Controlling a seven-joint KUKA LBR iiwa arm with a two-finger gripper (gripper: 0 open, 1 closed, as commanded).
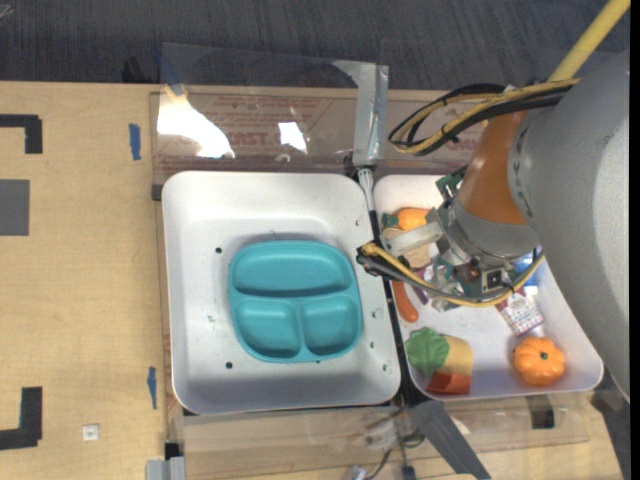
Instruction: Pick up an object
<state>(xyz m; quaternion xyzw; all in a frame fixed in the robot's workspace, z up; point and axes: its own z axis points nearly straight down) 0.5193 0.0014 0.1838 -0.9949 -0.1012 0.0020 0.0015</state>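
The grey arm (pixel 575 158) reaches in from the right, its orange band (pixel 492 180) sitting just above the wrist, and bends down over the right bin (pixel 580 353). The gripper (pixel 462 268) hangs low over the middle of that bin, wrapped in looping yellow and black cables (pixel 450 118); the wrist and wiring cover its tip, so I cannot tell how it is set or whether it has hold of anything.

Several small things lie around it in the right bin. An orange and white piece (pixel 410 219) lies near the bin's far left corner, just beside the wrist. A thin orange-red stick (pixel 405 301) (perhaps a toy carrot) lies along the left wall. Toward the near left corner sits a green leafy toy (pixel 426 349), touching a yellow and red block (pixel 455 362). A small orange pumpkin (pixel 539 359) rests near the near right corner, well apart from the block. A small printed packet (pixel 521 313) lies just beyond the pumpkin, partly under the arm.

The left bin (pixel 190 268) holds a teal divided tray (pixel 295 300), flat in its middle, with one long compartment on the far side and two smaller ones nearer. A clear plastic sheet (pixel 265 118) stands behind the left bin on the tan bench (pixel 70 298).
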